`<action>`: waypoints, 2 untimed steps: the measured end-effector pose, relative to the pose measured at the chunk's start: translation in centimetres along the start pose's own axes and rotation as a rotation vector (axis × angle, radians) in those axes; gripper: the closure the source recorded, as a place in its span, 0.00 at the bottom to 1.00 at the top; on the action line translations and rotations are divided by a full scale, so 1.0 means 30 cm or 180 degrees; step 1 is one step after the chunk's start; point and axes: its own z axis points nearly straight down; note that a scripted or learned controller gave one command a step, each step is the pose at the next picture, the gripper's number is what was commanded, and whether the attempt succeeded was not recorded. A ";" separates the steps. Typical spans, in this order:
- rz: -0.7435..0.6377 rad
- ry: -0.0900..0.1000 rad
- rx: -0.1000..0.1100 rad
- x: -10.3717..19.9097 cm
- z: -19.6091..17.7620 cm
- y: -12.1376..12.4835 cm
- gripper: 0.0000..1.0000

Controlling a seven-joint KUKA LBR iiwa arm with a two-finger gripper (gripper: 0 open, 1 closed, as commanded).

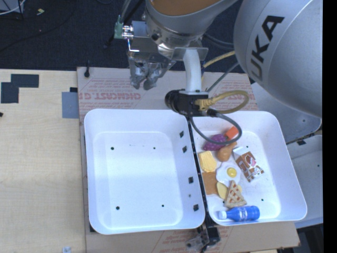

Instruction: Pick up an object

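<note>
Objects for picking all lie in the right bin (281, 141), so going from the left: the left bin (131, 178) has only its bare white floor, the tool (147, 78) hangs above the cardboard behind that bin's far rim, well apart from every item, and a black divider (192, 162) runs between the two bins. I cannot tell from where I stand whether the tool is released or clenched; nothing hangs from it. Past the divider the items crowd together: a yellow cheese slice (208, 161) just beside the divider, a purple piece (217, 140), a brown potato-like piece (225, 153), an orange piece (231, 133), a fried egg (230, 172), a waffle wedge (236, 195), a snack packet (248, 165), and a blue bottle (241, 213) lying on its side near the front wall. The risks, as I judge them, come from that crowding. A descent onto the cluster could land on two things at once and push them apart without gripping either. The flat pieces, cheese, egg and waffle, offer little to close on and may slip out. Anything tight against the divider could make the tool strike the rim. The bottle, being round and on its side, may roll away. A cable (226, 101) loops near the far rim and could snag.
</note>
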 end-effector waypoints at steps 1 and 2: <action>-0.0005 -0.0017 0.0042 0.002 -0.158 0.060 1.00; 0.0020 -0.0044 0.0109 -0.147 0.329 0.023 1.00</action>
